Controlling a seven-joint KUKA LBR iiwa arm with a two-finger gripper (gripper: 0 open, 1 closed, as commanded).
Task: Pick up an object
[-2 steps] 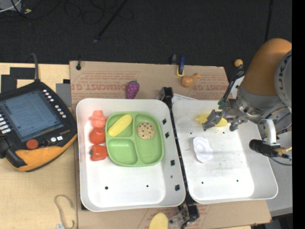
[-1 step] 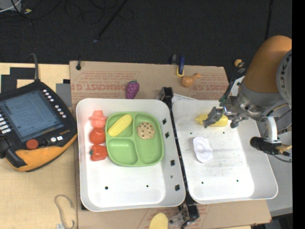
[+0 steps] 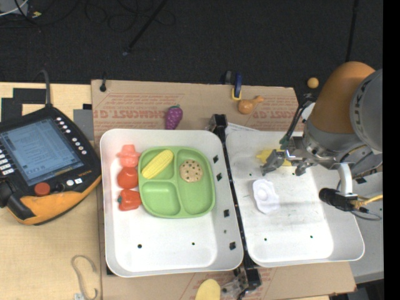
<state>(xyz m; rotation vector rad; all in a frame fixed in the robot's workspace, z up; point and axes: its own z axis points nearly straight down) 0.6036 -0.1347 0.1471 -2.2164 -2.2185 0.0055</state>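
My gripper [image 3: 286, 165] hangs low over the back of the right bin [image 3: 312, 242], its two fingers spread open with nothing visibly between them. A yellow object [image 3: 267, 154] lies just behind the left fingertip, partly hidden by it. A crumpled white object [image 3: 266, 196] rests on the bin floor a little in front of and left of the gripper. In the left bin [image 3: 162, 249] sits a green divided plate [image 3: 169, 200] bearing a corn cob [image 3: 156, 162] and a cookie [image 3: 190, 170]. Beside the plate are a pink toy [image 3: 127, 155] and two red toys [image 3: 127, 189].
A purple grape bunch [image 3: 174, 116] and an orange toy [image 3: 249, 104] lie on the cardboard behind the bins. A yellow object [image 3: 208, 289] sits at the front edge. A teach pendant [image 3: 40, 161] lies at the left. A black divider [image 3: 226, 186] separates the bins.
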